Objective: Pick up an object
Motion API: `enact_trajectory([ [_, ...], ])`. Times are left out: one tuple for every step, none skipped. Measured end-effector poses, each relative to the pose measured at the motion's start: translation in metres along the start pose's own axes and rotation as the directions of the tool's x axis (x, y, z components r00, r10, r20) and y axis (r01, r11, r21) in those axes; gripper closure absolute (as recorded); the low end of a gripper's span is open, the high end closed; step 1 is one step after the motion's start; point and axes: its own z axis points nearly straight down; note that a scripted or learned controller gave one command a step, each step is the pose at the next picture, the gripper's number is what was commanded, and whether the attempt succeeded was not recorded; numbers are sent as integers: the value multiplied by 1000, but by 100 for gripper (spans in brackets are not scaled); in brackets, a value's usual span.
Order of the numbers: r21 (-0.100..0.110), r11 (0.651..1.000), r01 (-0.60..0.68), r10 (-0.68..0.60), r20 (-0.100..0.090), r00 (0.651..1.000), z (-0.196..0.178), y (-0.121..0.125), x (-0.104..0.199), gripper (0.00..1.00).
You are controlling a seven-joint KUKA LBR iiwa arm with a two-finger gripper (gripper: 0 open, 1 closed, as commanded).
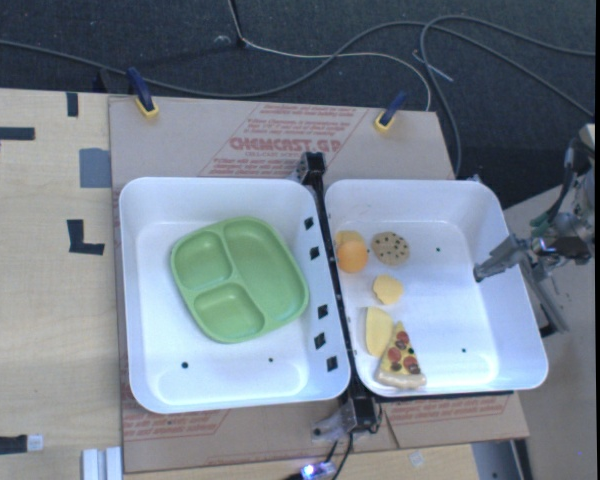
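The right bin [480, 203] holds several toy foods along its left side. An orange [352, 256] sits next to a round cookie [389, 247]. Below them lie a small yellow cheese piece [387, 290], a yellow wedge [378, 329] and a pizza slice [400, 359]. My gripper [483, 269] reaches in over the right bin's right wall, well to the right of the foods and apart from all of them. Nothing shows in it.
The left bin [145, 268] holds a green divided plate [238, 278]. A black divider with clips [325, 268] runs between the bins. Cardboard [280, 138] lies under both bins, and cables cross the dark floor behind.
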Motion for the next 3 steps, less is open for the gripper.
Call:
enact_trajectory([
  [-9,1000,3,-3,3,1000,-5,2,0,0],
  [-4,1000,3,-3,0,1000,55,-2,9,0],
  [-2,1000,3,-3,-1,1000,116,-9,15,0],
])
